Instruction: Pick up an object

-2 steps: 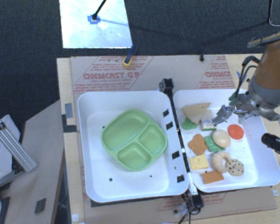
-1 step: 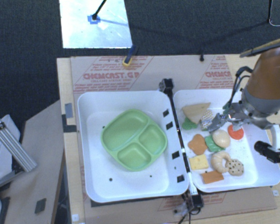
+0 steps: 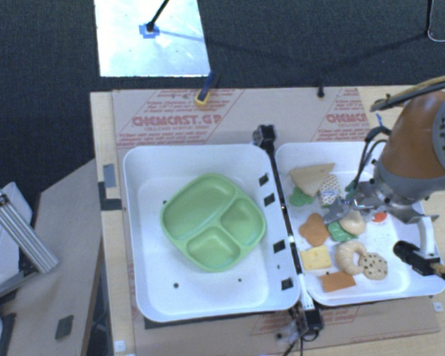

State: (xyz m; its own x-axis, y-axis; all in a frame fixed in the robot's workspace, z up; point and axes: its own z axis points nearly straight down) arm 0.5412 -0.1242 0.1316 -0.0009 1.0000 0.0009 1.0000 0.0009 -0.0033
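My arm (image 3: 423,142): reaches in from the right, orange band above the wrist, bent down over the right bin
My gripper (image 3: 345,209): low in the right bin (image 3: 410,290), among the food pieces; I cannot tell from this slant how it is set, since the wrist hides much of it
Nearest to my gripper: a pale rounded bun (image 3: 353,223) just below it and a small patterned packet (image 3: 328,189) just to its left
Other pieces in the right bin: tan wedge (image 3: 311,177) at the top, green piece (image 3: 300,199), orange piece (image 3: 314,229), yellow square (image 3: 315,259), ring-shaped pastry (image 3: 349,254), chip cookie (image 3: 374,266), brown cracker (image 3: 338,281), small red bit (image 3: 378,217)
Left bin (image 3: 150,291): holds a green divided plate (image 3: 212,221), tilted askew, well apart from my gripper
Bench: brown printed board (image 3: 177,117) under both bins
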